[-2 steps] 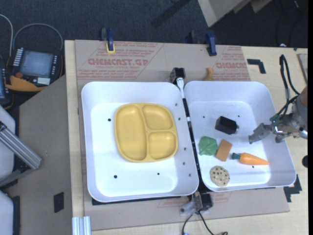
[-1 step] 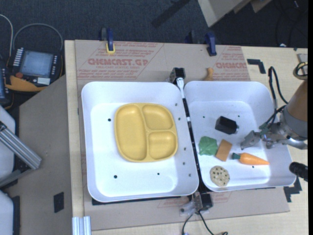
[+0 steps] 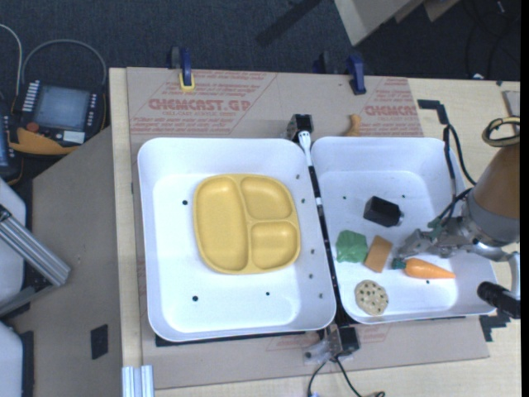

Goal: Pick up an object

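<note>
Gripper [image 3: 416, 246] low in right bin [image 3: 413, 160], just above the carrot [image 3: 430, 269]; fingers appear spread, nothing between them, though the view is blurred there. Carrot lies flat beside orange block [image 3: 378, 254]. Green piece [image 3: 351, 246], black block [image 3: 383, 212] and cookie [image 3: 371, 297] nearby. Left bin [image 3: 165, 222] holds yellow divided tray [image 3: 245, 222].

This is a robotics lab, not a home. At upper left a black handheld control pendant with a screen [image 3: 58, 110] lies on dark carpet [image 3: 207, 23]. Blue clamps [image 3: 185, 66] pin a printed brown cardboard sheet [image 3: 248, 98] to the tabletop, under two shallow white plastic bins [image 3: 161, 222], with loose black cables [image 3: 453, 151] at right.
</note>
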